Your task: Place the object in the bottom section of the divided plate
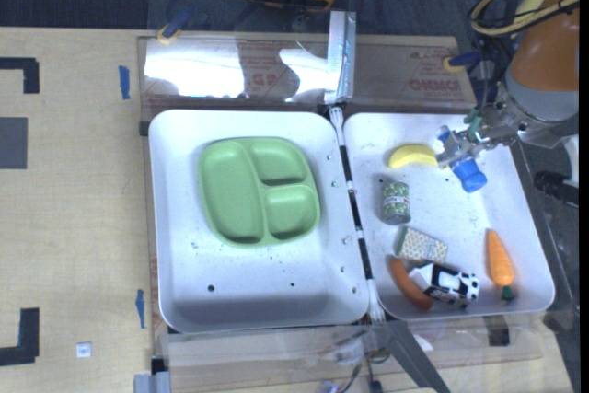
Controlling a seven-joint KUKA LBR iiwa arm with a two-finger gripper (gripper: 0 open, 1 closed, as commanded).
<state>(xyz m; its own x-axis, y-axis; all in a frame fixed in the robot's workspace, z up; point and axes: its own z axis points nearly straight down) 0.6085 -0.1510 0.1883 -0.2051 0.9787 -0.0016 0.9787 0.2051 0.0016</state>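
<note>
1. the gripper hangs over the upper part of the right bin, reaching in from the right under the grey and orange arm. whether it is open or closed cannot be told from this slant, and nothing can be seen held in it.
2. just beside the tool lie a yellow banana to its left and a small blue object right below it, possibly touching the tool. which one the task means is not clear; these two are the nearest candidates.
3. further out in the same bin: a green-labelled can, a patterned packet, a toy cow, a red sausage-like piece and a carrot near the right wall.
4. the green divided plate sits in the middle of the left bin, well apart from the gripper. its bottom section is probably the lower right compartment, nearest the bins' shared wall.
5. to do the pick well, i would centre over one object alone, since banana and blue object lie near each other, and come straight down.
6. the raised ridge between the bins must be cleared on the carry, so lift high first. there is bare white floor around the plate, and open room above it for a level descent into the compartment.
</note>
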